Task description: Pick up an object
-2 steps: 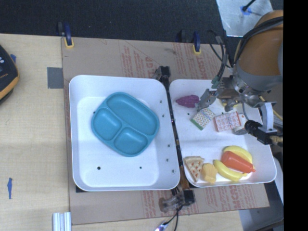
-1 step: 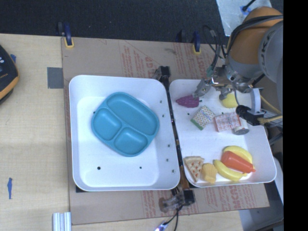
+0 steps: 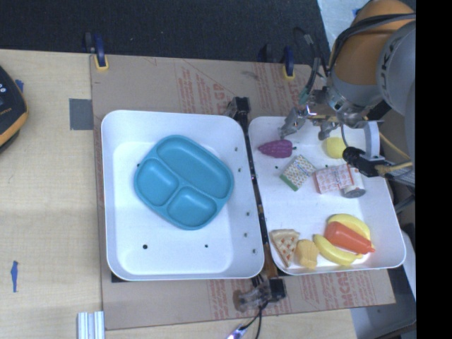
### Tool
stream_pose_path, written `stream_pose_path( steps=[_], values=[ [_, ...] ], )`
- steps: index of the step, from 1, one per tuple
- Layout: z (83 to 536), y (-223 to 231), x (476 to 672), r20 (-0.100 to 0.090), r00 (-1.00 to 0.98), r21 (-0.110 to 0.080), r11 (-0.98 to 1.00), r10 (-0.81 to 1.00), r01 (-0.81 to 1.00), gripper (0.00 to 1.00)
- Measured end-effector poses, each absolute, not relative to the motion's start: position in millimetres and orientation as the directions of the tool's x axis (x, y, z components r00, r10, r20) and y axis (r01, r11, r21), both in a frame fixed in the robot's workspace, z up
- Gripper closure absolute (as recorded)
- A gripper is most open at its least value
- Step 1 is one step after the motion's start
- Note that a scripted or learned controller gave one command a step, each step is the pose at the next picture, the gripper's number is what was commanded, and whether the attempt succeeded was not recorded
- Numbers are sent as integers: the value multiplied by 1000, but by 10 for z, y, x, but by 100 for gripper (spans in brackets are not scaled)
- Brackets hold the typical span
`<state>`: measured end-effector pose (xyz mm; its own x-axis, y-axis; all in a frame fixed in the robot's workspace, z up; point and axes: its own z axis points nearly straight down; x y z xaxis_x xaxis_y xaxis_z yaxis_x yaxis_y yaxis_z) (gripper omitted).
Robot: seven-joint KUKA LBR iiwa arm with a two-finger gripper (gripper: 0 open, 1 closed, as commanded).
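- Camera view: gripper [image 3: 308,121] hangs over the far edge of the right bin [image 3: 381,210], fingers spread apart, nothing between them.
- Purple toy [image 3: 275,147] lies just in front of the fingers, not touching.
- Same bin: yellow ball [image 3: 333,147], green packet [image 3: 298,171], red-white can [image 3: 337,181], waffle [image 3: 284,244], bananas [image 3: 339,249], orange carrot [image 3: 347,238].
- Left bin [image 3: 116,224] holds a blue divided plate [image 3: 183,181].

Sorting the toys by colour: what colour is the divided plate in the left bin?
Light blue; the divided plate shows clearly in the camera view.
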<state>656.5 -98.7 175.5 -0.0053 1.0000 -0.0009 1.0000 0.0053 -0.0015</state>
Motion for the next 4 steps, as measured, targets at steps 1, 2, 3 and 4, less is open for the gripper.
stream_pose_path(
  steps=[1, 2, 3, 4],
  values=[
    [1185, -1133, 6571, 0, -5, -1, 5, 1000, 1000, 0],
    [1928, -716, 6567, 0, -5, -2, 5, 1000, 1000, 0],
    [1598, -929, 6557, -2, -3, -5, 3, 1000, 1000, 0],
    [1392, -1473, 6561, -1, -3, -3, 3, 1000, 1000, 0]
  ],
)
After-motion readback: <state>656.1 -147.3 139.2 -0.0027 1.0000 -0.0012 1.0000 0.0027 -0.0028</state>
